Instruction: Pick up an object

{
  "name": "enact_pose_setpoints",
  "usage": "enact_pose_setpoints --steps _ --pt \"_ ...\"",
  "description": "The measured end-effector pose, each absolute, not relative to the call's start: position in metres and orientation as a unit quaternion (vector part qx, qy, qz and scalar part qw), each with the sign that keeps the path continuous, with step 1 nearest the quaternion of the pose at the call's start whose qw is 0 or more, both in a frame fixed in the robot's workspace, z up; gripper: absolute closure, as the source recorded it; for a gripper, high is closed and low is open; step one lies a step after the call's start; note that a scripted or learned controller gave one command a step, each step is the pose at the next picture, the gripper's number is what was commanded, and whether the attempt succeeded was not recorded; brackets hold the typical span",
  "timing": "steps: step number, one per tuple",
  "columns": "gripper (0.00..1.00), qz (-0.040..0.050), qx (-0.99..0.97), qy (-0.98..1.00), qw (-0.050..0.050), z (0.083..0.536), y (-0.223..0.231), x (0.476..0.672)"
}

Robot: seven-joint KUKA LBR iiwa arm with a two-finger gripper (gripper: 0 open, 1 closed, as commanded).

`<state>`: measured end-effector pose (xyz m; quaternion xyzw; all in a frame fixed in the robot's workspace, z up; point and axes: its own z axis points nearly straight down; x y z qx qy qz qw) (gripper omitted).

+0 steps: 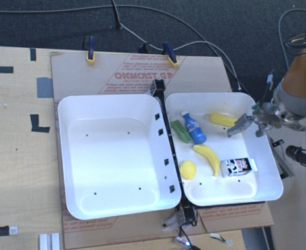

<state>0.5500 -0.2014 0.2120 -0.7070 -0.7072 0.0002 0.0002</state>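
Pincer (245, 124): over the right bin's (262, 191) far right side, just beside the yellow piece (223, 120); spread or pressed together, cannot tell.
Right bin: blue bottle (195, 128) touching green piece (182, 131) near the dividing edge; banana (209, 158) mid-bin; lemon (188, 169) left of it; small carton (237, 166) by the banana's tip.
Open room: the left bin (69, 155); the right bin's near strip.
Writing: red print on the cardboard (137, 74) under the bins, unreadable; carton print too small.

yellow banana (208, 158), blue bottle (194, 128), (white) bins (111, 105).
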Motion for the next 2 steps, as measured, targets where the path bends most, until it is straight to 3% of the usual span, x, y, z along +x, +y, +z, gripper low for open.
enact_pose_setpoints --steps 1,2 --pt "0.0 0.0001 -0.706 -0.708 0.0 0.187 -0.182 0.605" --pt "0.0 0.0006 -0.707 -0.707 0.001 0.157 -0.21 0.65"
